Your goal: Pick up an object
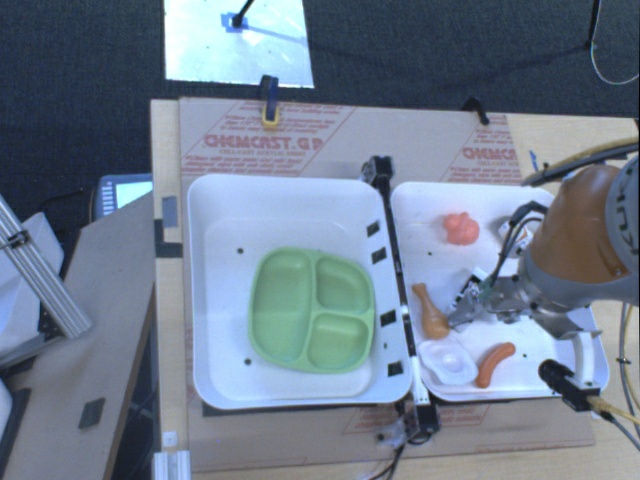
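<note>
We saw a green divided plate (312, 311) in the left bin (215, 218). The right bin (425, 203) held a pink toy (461, 228), drumstick (430, 313), fried egg (447, 361) and sausage (494, 362). The pincer (468, 306) hung beside the drumstick; we couldn't tell its state.

A pale green divided plate (312, 310) lies in a white bin (215, 218); a pink lump (461, 228), orange sausage (495, 363), tan drumstick (430, 311), white fried egg (447, 361).
</note>
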